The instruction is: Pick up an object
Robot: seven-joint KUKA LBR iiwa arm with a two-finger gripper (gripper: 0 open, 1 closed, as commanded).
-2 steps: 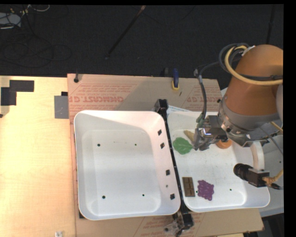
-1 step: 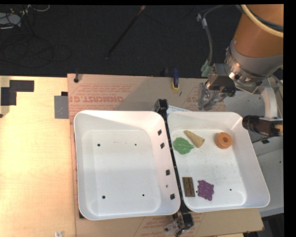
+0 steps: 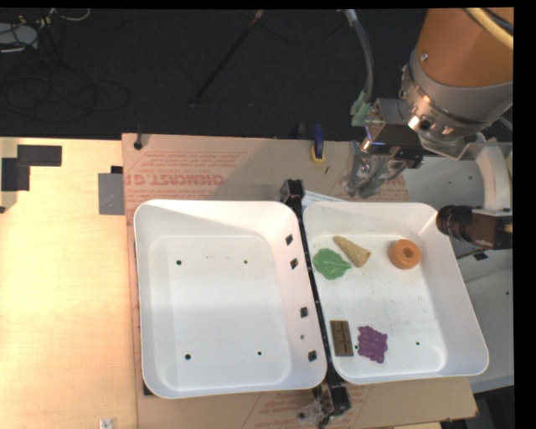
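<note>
— So, starting at the left, what do we have underfoot?

— We see a pale wooden bench top (image 3: 59, 276) with a few dark square marks near its upper left, and above it a black floor where thin cables (image 3: 50, 25) trail. A brown cardboard sheet (image 3: 209, 172) with red print lies under both bins.

— And the bins themselves?

— We find the left bin (image 3: 219, 369) white and shallow, with small dark dots on its floor. It touches the right bin (image 3: 456, 293) along a row of black clips (image 3: 295, 251).

— What lies in the right one?

— We count a green leaf-shaped piece (image 3: 331, 265) just beside a tan wedge (image 3: 353, 250), an orange ring (image 3: 406, 254) further right, and nearer us a brown block (image 3: 341, 337) beside a purple lump (image 3: 373, 343).

— The claw?

— We see the gripper (image 3: 368, 180) above the right bin's far rim, well apart from every object, holding nothing. Whether its tips are spread or together, we cannot tell.
</note>
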